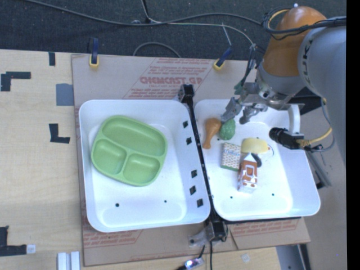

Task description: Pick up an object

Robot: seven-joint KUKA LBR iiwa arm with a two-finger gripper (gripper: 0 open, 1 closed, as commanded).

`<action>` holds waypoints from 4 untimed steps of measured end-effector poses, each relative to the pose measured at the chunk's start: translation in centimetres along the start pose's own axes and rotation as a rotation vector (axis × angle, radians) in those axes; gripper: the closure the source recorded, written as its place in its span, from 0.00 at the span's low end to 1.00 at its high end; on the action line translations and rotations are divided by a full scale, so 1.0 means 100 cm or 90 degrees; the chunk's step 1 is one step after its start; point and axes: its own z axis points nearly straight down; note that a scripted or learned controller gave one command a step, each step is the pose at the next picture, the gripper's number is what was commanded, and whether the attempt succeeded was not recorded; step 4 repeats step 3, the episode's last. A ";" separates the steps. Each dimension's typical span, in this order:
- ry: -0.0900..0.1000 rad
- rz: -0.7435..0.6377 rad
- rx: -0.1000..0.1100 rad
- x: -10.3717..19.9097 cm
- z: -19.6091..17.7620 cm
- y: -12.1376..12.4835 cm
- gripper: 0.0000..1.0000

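Hovering gripper [241, 112] with fingers spread (holding nothing), just above a small rounded green object [227, 130], right bin [292, 198].

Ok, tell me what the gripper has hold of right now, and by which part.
Nothing. The gripper is open above the right bin, with no object between its fingers; the green toy lies just below it, ungrasped.

You see a bulky grey arm [329, 55] with a glossy orange band [287, 38], thin cables looped around it, and a metallic two-finger gripper [239, 114].
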 end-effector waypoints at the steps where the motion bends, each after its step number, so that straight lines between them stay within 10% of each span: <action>1: 0.000 0.000 0.000 0.059 0.006 0.004 1.00; 3: -0.001 0.000 -0.001 0.174 -0.008 -0.004 1.00; 4: -0.001 0.000 -0.001 0.174 -0.008 -0.004 1.00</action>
